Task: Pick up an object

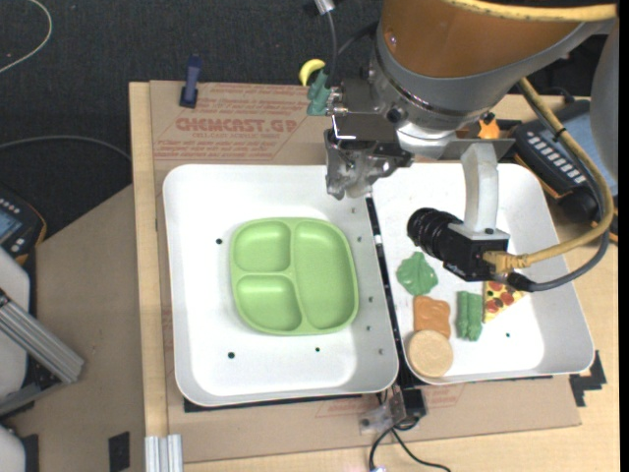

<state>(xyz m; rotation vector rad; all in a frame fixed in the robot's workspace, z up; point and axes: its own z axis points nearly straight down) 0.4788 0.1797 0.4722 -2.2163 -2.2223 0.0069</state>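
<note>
Metal two-finger gripper [346, 180] above the bins' divider, claw state can't tell; green three-compartment plastic tray [293, 274] in left white bin [192, 293]

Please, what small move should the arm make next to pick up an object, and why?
Probably shift the tool toward the right bin and lower it. It now sits near the top of the divider between the bins, holding nothing visible. The small items, a green leafy piece, an orange block and a tan disc, all lie in the right bin; the left bin holds a green divided plate.
</note>
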